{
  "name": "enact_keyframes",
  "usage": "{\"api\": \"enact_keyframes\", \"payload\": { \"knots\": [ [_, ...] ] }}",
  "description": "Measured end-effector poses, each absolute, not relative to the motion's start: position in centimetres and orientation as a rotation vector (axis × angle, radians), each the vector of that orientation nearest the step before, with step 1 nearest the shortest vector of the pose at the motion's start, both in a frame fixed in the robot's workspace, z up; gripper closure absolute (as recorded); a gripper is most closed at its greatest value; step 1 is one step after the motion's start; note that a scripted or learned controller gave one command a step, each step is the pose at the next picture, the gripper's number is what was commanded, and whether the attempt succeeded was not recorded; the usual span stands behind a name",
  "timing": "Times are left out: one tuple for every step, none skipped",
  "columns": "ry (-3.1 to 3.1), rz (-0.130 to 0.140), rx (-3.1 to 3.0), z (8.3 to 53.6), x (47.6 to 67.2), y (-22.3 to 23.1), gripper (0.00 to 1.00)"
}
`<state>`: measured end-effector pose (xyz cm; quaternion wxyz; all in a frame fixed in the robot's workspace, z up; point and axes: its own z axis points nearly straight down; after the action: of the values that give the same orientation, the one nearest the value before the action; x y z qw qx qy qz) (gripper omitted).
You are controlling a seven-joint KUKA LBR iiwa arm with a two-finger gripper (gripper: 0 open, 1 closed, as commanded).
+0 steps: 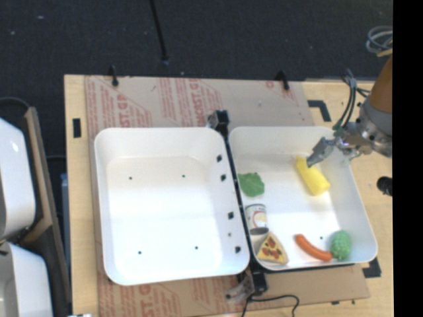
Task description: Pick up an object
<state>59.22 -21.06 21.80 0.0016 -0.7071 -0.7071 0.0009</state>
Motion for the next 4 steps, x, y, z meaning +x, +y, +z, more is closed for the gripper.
{"api": "enact_keyframes", "payload": {
  "knots": [
    [-2.219,0.003,-2.22,17.6,58.9,-21.2,0.0],
    [-2.228,-0.008,-2.228,13.6,59.1,-20.9,0.0],
    [-2.225,-0.006,-2.228,14.4,59.0,-21.0,1.0],
    [-2.224,-0.004,-2.224,18.8,59.2,-20.6,1.0]
  ]
}}
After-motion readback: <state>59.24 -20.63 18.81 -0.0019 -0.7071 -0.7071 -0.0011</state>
